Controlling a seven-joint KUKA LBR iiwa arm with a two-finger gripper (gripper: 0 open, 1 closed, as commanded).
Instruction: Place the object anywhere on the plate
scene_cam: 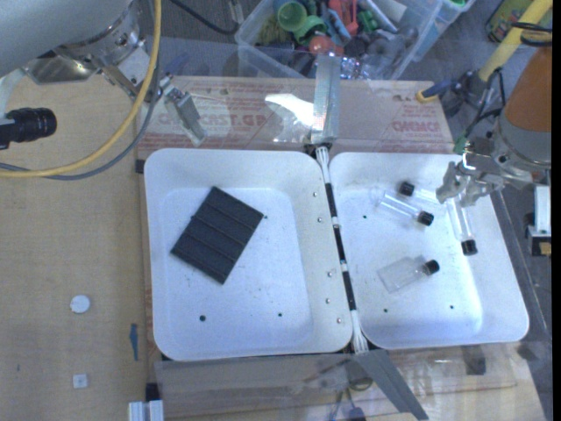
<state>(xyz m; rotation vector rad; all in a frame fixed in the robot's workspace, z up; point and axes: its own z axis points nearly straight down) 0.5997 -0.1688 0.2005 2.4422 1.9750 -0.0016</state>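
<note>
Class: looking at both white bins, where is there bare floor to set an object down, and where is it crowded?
Left white bin: bare floor right of and below the black ribbed rectangular plate, toward the near wall. Right white bin: a bare strip along its near edge. Crowded: its upper half, where clear black-capped vials lie beside the gripper.

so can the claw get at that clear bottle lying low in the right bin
Probably yes. The claw hangs over the right bin, and the clear bottle lies apart from the other vials with nothing over it.
</note>
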